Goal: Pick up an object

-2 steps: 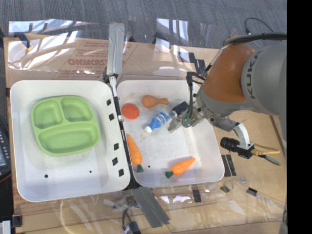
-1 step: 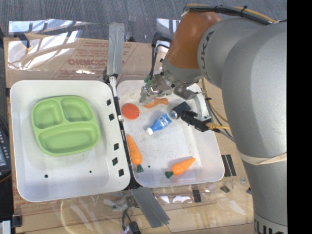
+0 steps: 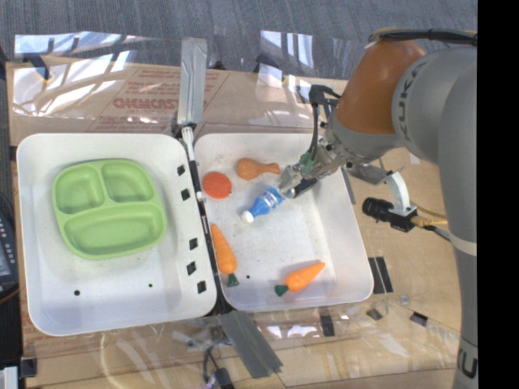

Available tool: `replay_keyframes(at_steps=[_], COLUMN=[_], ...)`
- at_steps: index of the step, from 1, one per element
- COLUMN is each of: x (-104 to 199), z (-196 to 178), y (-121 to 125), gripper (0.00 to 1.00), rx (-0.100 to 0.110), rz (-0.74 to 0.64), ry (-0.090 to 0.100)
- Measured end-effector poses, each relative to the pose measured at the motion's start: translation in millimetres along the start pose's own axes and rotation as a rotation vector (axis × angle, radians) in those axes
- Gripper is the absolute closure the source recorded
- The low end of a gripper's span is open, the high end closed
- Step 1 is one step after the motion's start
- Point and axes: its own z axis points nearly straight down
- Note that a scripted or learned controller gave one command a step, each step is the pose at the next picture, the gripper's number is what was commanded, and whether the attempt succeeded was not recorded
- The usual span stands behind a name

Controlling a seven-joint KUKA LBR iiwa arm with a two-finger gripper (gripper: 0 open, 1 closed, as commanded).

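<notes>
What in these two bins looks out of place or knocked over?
Nothing looks spilled or broken. The small blue bottle lies on its side in the right bin, right by the gripper. One carrot sits against the wall by the left bin.

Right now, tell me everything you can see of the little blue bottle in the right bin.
The blue bottle looks like glossy plastic, with a blue body bearing a pale label patch and a white cap. It lies on its side on the floor of the right bin, slanted, cap toward the lower left. The end effector sits at its upper right end; whether they touch is unclear. No other item touches it.
</notes>
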Motion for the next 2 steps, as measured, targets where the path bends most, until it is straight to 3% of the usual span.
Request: replay_keyframes(at_steps=[1, 2], x=[0.0, 57.9], z=[-10.4, -20.5], y=[0.6, -66.0], gripper=[1.00, 1.00], rx=[0.001, 0.000], rz=[-0.004, 0.264], ry=[0.000, 0.001])
